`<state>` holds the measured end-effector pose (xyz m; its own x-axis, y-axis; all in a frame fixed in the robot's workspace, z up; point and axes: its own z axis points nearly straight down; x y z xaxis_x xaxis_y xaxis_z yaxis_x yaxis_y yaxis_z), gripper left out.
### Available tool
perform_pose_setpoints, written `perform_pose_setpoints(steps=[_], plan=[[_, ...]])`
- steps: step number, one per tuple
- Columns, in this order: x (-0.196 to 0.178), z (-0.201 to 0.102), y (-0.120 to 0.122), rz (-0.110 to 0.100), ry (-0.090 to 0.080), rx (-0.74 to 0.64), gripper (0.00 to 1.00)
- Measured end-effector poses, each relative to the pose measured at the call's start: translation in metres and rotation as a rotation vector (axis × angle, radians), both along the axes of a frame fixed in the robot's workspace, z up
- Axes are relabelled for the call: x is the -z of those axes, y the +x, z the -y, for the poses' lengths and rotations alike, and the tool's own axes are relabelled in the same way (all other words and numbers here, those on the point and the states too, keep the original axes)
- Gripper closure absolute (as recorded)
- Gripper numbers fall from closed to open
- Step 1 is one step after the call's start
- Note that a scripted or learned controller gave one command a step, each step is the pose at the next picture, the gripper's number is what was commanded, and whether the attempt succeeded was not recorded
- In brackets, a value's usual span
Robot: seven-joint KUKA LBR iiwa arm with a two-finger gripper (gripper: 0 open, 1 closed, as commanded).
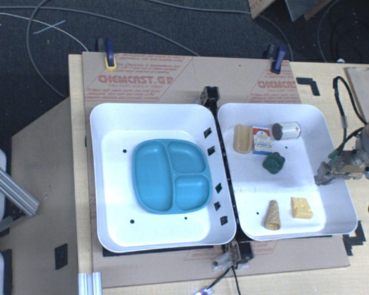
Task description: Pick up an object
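Two shallow white plastic bins side by side, smooth and glossy, with rounded corners: left bin [104,165] and right bin [310,134], both resting on a flat brown cardboard sheet [141,72] printed in faded red lettering. Pinned at the sheet's far edge by two blue clamps [110,53], one near each far corner. Between the bins, a row of small black clips [210,149] along the shared rim.

In the left bin, near its middle: a light blue plastic tray [172,176], rounded-rectangular, matte, divided into three compartments.

In the right bin, six small pieces.
- Along the far side, in a close row: a tan rounded loaf-like block [242,138], just beside it a small white box with red and blue print [262,140], then a shiny silver cylinder [286,130] lying on its side, next to the box's far corner.
- Just in front of the box: a dark green lumpy piece [273,163], irregular in outline.
- Toward the near rim: a tan cone [272,215], ridged in look, and beside it a pale yellow blocky wedge [301,207], the two apart from each other.

At the right bin's right rim: the grey metal gripper [327,172], low over the sloping wall, well apart from every piece. Nothing seen held. Cannot tell how far open; too small and blurred.
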<state>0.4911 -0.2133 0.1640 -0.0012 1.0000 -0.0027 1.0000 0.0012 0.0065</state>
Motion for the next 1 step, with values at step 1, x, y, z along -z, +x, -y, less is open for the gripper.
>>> perform_pose_setpoints(steps=[1], plan=[[-0.0646,0.0000,0.0034,0.002,0.000,0.000,1.00]])
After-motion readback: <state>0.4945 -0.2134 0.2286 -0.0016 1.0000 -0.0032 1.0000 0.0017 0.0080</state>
